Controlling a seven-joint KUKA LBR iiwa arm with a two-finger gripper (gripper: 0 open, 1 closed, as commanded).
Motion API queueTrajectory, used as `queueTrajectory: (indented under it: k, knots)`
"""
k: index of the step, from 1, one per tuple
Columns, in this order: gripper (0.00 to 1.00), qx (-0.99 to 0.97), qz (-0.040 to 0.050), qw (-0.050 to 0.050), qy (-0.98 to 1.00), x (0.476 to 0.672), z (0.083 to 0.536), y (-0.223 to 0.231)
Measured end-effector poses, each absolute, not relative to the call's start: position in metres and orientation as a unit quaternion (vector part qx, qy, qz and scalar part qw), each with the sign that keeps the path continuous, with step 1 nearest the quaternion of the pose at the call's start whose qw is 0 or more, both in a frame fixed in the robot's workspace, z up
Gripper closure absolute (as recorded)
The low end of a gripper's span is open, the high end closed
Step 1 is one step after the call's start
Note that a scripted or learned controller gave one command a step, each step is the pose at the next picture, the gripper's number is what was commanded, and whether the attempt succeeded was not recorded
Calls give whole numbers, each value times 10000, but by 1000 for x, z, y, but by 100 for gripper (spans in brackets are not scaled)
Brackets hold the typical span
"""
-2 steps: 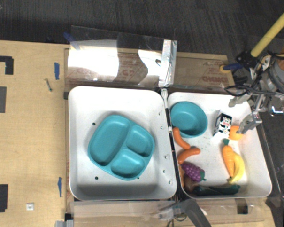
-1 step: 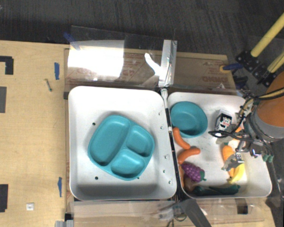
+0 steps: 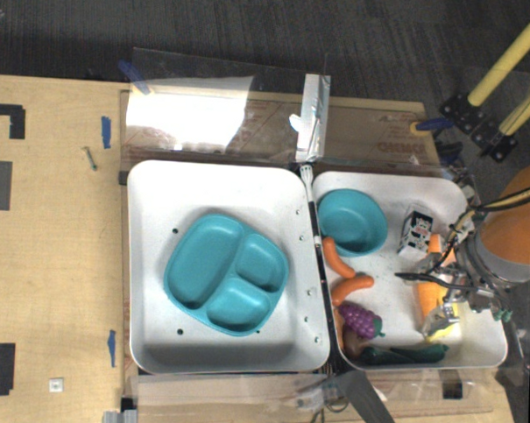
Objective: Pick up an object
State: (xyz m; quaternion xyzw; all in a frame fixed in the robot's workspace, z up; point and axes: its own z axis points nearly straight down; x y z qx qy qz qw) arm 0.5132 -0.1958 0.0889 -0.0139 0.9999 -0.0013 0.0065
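The task looks to be at an early stage, because no object can be seen lifted out of a bin. The arm (image 3: 509, 234) comes in from the right and its tool (image 3: 441, 288) is low over the right side of the right bin (image 3: 397, 190), close to an orange piece (image 3: 428, 299) and a yellow piece (image 3: 441, 326); the thin dark parts there are too cluttered to read, so one cannot tell if the tool is open, closed or gripping anything. In this same bin lie a teal bowl (image 3: 352, 221) at the back, two orange sausage-like pieces (image 3: 343, 269) near the left wall, a purple bunch of grapes (image 3: 360, 320) and a dark green long vegetable (image 3: 403, 353) at the front edge. The left bin (image 3: 152, 192) holds a teal divided plate (image 3: 227, 273). What is left, by this judgement, is almost everything: to close on one object, most likely the orange or yellow one, and to raise it clear.
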Motion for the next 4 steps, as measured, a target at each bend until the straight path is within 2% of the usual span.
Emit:
queueTrajectory:
  k: [1,2,3,4]
  knots:
    - [100,-154,-32,126,9998,517,103,-195]
    - [0,-155,-27,116,9998,517,101,-195]
    - [0,20,-7,58,10000,501,89,-200]
    - [100,10,-26,119,9999,505,102,-199]
